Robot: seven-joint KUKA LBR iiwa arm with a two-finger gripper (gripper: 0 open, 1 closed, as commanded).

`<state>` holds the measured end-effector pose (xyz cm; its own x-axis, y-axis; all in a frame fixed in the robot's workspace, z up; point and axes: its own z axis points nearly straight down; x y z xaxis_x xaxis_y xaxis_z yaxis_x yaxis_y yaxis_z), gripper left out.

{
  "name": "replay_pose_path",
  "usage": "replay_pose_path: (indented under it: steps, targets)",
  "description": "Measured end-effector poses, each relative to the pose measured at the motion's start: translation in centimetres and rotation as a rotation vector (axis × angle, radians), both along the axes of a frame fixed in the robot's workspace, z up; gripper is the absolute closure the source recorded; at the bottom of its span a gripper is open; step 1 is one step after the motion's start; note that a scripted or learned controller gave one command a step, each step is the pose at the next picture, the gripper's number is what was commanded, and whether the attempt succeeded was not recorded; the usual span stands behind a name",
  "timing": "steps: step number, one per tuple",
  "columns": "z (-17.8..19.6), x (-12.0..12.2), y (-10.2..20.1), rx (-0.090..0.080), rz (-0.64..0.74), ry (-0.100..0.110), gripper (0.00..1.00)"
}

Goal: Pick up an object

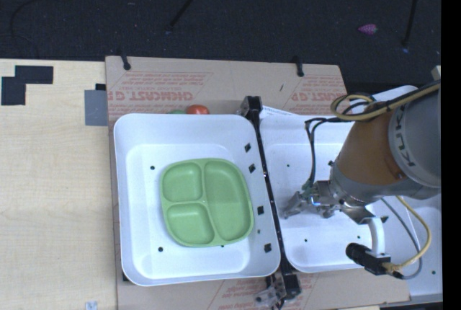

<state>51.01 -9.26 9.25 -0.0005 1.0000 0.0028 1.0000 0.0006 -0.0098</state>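
Left bin [137, 157]: green divided plate [207, 201] lying flat near the middle, three compartments, nothing in them. That's the one obvious pick target, and it sits well apart from me. Behind that bin's back rim there's a small red-orange thing [197, 110] with a green bit beside it, on the cardboard [216, 85]; too small to identify.

Black divider clips [261, 179] run down the seam between the bins.

Right bin [310, 258]: my gripper [308, 200] is low over its floor, on the left side, near the seam. Whether it's released or clenched I can't tell; wrist and cable clutter hide it. I see no object under it or beside it on the white floor.

Risks, as I judge them:
- Closing here likely grabs air; the bin floor around me looks bare.
- Crossing to the plate at this height could clip the shared rim or the clips.
- The plate is wide, shallow and flat. Only a rim or divider wall gives purchase, so a centred top-down pinch would probably slip.
- Loose cables [313, 150] by my wrist could snag on a long reach left.
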Motion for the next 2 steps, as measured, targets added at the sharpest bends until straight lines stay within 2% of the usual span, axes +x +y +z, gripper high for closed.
replay_pose_path:
  steps: [1,2]
  targets:
    - [-0.5,-0.1,0.0,-0.001,-0.004,-0.005,0.0]
    - [0.6,0.0,-0.2,-0.001,-0.011,-0.007,1.0]
